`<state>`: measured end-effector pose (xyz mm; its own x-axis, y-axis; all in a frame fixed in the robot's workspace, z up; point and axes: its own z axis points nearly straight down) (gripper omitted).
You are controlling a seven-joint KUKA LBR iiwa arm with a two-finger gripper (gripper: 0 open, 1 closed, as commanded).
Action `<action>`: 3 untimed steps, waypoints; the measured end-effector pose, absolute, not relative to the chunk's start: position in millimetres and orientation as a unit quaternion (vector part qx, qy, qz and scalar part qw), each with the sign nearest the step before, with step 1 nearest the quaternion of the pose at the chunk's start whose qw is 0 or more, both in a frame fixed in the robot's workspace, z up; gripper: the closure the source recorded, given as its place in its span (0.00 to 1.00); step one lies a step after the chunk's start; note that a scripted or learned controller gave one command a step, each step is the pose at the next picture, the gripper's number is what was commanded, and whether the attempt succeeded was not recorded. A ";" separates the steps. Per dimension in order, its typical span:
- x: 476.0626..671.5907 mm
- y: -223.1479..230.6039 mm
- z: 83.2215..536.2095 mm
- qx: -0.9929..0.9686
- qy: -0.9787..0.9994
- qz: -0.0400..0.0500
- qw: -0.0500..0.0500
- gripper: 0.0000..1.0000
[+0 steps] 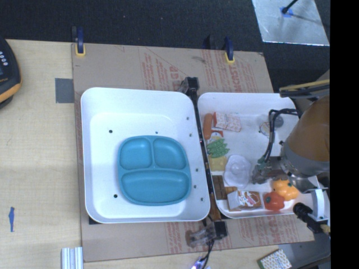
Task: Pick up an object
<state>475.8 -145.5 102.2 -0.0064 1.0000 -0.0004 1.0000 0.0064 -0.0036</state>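
Over the right bin (247,97), low near its right side: gripper (262,170) hanging among the clutter, likely lining up on a pick. Cannot tell the state of the jaws, nor anything held. Lying loose in that bin: clear cup (236,168), orange pepper (286,190), tomato (274,202), pea pods (217,148), sausage (208,126), small packets. Sitting flat in the left bin (92,150): blue divided plate (153,170), well apart from the arm.
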 end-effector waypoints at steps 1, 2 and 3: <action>516.5 -146.9 124.8 -0.705 -0.709 0.000 -0.001 1.00; 544.0 -92.2 123.1 -0.703 -0.711 0.000 0.001 1.00; 610.1 -21.5 196.7 -0.703 -0.711 -0.004 -0.003 1.00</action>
